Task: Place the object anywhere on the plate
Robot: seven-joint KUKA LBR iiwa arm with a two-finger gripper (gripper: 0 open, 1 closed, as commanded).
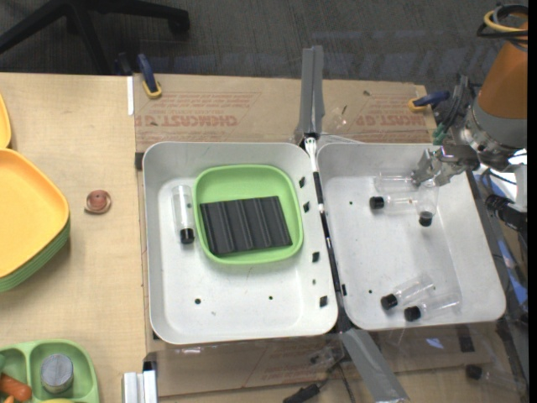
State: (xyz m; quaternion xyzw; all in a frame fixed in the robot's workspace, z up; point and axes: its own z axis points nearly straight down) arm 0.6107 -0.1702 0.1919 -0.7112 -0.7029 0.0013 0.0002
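Nearest the camera, low in the right bin (470, 305), two clear vials with black caps (411, 299) lie close together, angled, just apart from the bin's front wall. Higher in the same bin, two more clear vials (398, 200) sit near the far right corner, one lying across, one pointing toward the front.

Gripper (430, 173) hangs over that upper pair, low, at the bin's right side. Its tips blur into the clear plastic; cannot tell whether it is apart, together, or clamped on anything. Nothing visibly lifted.

Left bin (168, 309): green plate (210, 187) in its far half, carrying a dark ribbed block (247, 225) that covers most of the plate's middle. One more vial (183, 212) lies in the bin just beside the plate's left rim, cap toward the front, not on the plate.

Bench (84, 309) to the left holds stacked yellow dishes (29, 217) and a small red disc (98, 201).

Judgement: step in hand looks like the pick, at the upper vials of the right bin; no object yet on the plate by this try. Next move calls for a firm hold on one slippery round vial, a lift clear of the bin wall, a carry across the divider leftward, and a release over the plate, where free rim space is narrow.
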